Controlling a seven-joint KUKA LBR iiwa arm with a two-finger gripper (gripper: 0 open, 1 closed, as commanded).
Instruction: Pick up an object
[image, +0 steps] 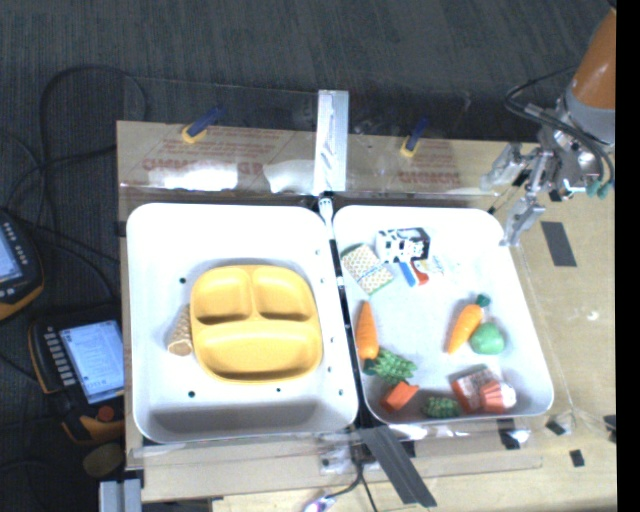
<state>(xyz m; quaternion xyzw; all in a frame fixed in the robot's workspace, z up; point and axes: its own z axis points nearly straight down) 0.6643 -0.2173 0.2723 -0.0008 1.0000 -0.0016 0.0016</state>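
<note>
In the camera view, we judge the pick not yet begun: the gripper (527, 200) hangs above the right bin's (530, 330) top right corner, away from the toys, and we cannot tell its state. That bin holds two carrots (464, 327), a green ball (488, 339), greens (390, 364) and small packets. The left bin (150, 330) holds a yellow tray (256, 322) and a cone (180, 331).
</note>
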